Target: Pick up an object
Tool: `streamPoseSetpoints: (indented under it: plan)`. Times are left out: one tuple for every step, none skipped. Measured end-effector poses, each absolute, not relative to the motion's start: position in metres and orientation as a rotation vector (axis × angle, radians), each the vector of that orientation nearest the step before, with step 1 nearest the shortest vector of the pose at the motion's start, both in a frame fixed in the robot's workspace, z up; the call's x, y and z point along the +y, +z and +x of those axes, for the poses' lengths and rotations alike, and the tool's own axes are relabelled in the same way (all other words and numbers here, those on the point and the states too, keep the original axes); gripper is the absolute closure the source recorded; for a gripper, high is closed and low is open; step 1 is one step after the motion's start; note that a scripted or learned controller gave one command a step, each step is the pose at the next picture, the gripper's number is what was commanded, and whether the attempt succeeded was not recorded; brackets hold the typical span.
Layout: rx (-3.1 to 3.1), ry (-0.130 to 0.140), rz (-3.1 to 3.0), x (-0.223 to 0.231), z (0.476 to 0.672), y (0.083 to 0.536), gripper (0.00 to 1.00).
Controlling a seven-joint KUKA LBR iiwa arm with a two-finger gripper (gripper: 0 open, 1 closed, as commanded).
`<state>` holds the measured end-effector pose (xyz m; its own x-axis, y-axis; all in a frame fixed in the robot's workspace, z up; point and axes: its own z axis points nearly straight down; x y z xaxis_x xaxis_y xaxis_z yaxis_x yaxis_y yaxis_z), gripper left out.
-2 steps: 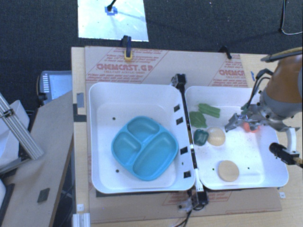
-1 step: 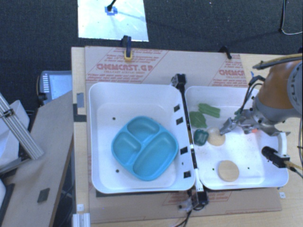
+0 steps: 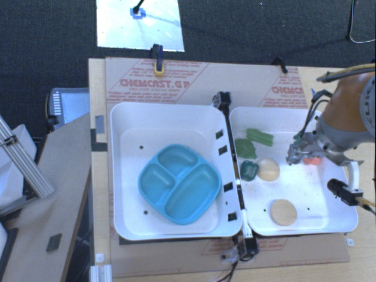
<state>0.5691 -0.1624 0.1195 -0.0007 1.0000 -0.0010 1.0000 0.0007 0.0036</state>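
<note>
Hand (image 3: 296, 153) of the grey arm (image 3: 346, 113) hangs low over the right bin (image 3: 329, 222), near that bin's far right part; whether it is wide or narrow cannot be told from this slant. Just beside the hand, toward the bin's right wall, a small orange-red object (image 3: 312, 160) lies on the bin floor, partly hidden by the wrist. Toward the divider from the hand sit a pale round object (image 3: 269, 170) and, touching it, a dark green piece (image 3: 249, 170). Beyond those, toward the bin's far left corner, lie a darker green leaf-like piece (image 3: 245, 148) and a light green long piece (image 3: 259, 137). Nearer the bin's front wall rests a tan disc (image 3: 283, 211). Across the divider, the left bin (image 3: 135, 128) holds a blue sectioned plate (image 3: 179, 184). Both bins stand on the desk (image 3: 100, 98).
</note>
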Motion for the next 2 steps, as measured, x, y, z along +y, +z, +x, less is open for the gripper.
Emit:
streamPoseSetpoints:
  plan:
    - [2.223,0.003,2.214,-0.168,0.575,0.179,1.0]
    - [2.224,0.003,2.214,-0.168,0.576,0.232,1.0]
